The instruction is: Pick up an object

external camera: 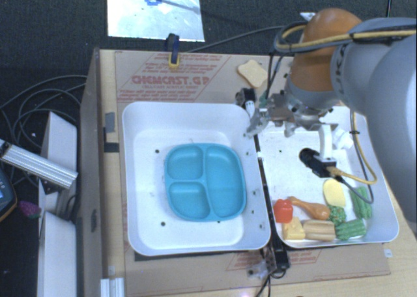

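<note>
Swing gripper (pixel 255 118) off the divider (pixel 264 182) toward the near toys (pixel 319 221), centre over tomato (pixel 282 211), drop straight. Cannot tell its opening.

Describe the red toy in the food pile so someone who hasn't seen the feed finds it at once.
Go to the right bin, whose near end holds a cluster of toy food. The red piece sits at the cluster's left edge by the divider, behind a yellow wedge. It is the only red item; its neighbours are orange, yellow, tan and green.
</note>
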You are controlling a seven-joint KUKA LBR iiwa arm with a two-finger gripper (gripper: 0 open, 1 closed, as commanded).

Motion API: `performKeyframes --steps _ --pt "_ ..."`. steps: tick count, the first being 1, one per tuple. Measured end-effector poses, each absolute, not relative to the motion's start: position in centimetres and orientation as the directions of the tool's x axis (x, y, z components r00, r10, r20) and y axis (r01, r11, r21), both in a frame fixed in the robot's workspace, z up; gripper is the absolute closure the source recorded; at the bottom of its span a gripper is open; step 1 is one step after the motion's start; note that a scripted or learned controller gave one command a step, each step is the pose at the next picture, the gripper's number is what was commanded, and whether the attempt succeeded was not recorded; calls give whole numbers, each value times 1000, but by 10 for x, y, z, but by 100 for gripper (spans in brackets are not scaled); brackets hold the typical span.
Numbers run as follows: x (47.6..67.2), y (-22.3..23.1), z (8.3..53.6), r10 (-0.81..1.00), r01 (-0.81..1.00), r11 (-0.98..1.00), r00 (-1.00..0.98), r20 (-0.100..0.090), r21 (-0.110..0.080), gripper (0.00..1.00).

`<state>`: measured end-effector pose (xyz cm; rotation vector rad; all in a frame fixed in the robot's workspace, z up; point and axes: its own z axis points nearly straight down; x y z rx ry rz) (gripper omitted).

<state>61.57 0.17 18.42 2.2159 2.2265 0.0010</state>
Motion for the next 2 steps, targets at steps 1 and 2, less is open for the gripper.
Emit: performKeyframes --steps 1,2 --pt "645 -42 185 1000 1000 1 -1 -1 2 0" --pt "668 -96 113 1000 1000 1 -1 -1 -1 0"
